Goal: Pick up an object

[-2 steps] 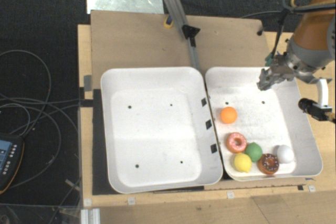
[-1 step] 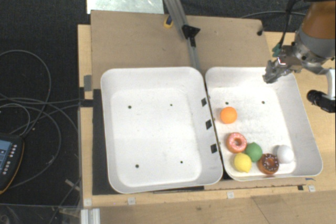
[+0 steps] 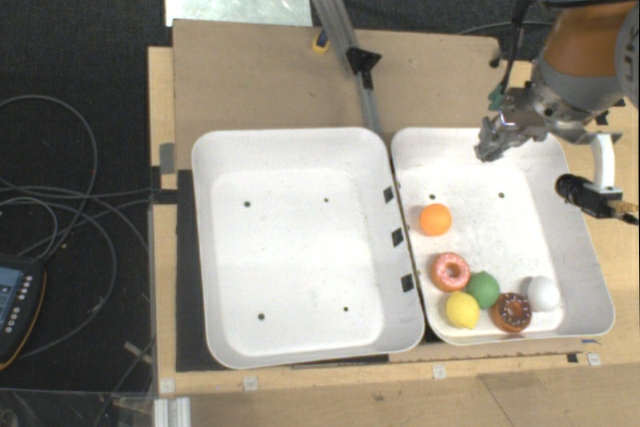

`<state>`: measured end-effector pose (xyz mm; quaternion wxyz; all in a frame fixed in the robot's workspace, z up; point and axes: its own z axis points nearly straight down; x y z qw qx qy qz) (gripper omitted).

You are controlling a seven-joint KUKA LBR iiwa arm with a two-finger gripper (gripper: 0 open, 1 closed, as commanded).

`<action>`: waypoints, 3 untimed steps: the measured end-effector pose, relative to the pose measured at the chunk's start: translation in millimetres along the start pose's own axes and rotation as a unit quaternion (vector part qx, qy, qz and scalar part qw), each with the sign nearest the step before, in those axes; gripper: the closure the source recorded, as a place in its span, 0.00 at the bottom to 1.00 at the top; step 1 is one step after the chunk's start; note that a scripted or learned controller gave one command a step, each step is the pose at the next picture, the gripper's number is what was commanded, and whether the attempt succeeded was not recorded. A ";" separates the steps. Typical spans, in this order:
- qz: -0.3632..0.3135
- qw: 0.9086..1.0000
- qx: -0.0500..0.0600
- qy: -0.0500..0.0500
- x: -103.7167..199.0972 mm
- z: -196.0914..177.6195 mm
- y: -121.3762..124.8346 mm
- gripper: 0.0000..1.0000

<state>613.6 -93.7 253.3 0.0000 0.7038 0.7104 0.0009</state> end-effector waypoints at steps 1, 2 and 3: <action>-0.001 1.000 0.000 0.001 55.7 -3.5 -10.0 1.00; -0.001 1.000 0.001 0.001 106.8 8.3 -18.8 1.00; 0.000 1.000 0.000 0.000 150.5 8.8 -16.4 1.00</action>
